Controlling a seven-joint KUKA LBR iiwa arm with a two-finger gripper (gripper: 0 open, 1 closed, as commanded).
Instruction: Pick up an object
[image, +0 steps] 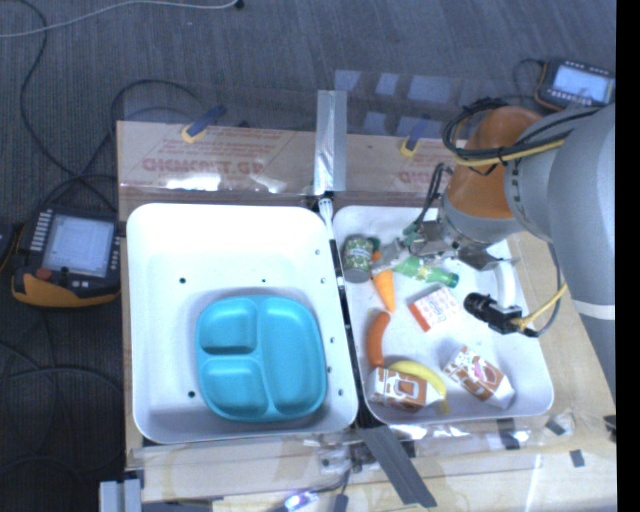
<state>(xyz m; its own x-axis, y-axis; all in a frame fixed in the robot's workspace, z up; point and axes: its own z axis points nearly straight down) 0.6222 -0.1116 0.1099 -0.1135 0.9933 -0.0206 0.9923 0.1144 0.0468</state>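
On the left I have the left bin (150, 330), which carries a blue divided tray (262, 357) toward its near edge; nothing there concerns this pick. Crossing the divider into the right bin (535, 385), I see a small green-labelled can (357, 256) at the far left corner, an orange carrot (384, 289) just beside it, a second orange piece (376, 338) along the left wall, and a brown carton (399, 388) with a banana (425, 376) touching it at the near edge. The gripper (432, 243) sits low over a green bottle (425, 267) near the far edge; I cannot tell how it is set. I judge this the grasp step, so I would centre on the bottle, clear of the carrot, and lift only once it is seated.
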